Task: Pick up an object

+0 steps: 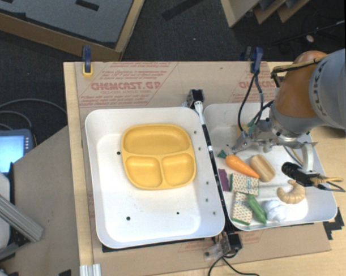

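Tool [270, 141]: mine, hanging over the far half of the right bin [221, 127], toward the bench's right edge. I cannot tell how far open it is, and I see nothing in it. Candidates: carrot [242, 166] and bread roll [263, 167], side by side just nearer than my tool. Left bin [153, 214]: yellow divided plate [159, 155]. Recommended: take the roll, descending squarely and closing across its narrow width, clear of the carrot.

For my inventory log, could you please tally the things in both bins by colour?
Yellow: 1, tray
Orange: 1, carrot
Tan: 2, bun and croissant
Green: 1, vegetable
Purple: 1, strip
Patterned: 2, packets
White: 1, wad
Black: 1, tool
Total: 10
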You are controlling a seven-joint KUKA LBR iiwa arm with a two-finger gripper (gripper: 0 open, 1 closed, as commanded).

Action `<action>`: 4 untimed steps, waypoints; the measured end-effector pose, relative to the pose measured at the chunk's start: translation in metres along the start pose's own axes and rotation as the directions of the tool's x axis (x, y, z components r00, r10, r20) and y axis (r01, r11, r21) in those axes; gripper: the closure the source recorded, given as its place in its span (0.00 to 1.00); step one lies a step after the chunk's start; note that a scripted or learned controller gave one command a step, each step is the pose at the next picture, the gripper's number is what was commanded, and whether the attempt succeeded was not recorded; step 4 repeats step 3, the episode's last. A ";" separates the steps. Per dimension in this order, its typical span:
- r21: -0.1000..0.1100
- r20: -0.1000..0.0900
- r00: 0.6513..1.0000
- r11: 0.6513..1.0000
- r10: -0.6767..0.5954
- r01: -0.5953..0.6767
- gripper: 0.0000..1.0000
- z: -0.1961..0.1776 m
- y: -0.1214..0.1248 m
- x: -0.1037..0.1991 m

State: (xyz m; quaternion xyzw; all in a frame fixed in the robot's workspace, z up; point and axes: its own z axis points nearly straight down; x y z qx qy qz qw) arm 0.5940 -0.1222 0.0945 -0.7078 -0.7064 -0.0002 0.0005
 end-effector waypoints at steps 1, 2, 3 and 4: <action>-0.008 0.002 1.000 1.000 -0.006 0.006 0.00 0.010 0.076 0.021; -0.006 0.003 1.000 1.000 -0.004 0.004 1.00 -0.001 0.074 0.019; -0.007 -0.002 1.000 1.000 -0.008 0.008 1.00 -0.097 0.031 0.074; -0.007 -0.002 1.000 1.000 -0.008 0.008 1.00 -0.097 0.031 0.074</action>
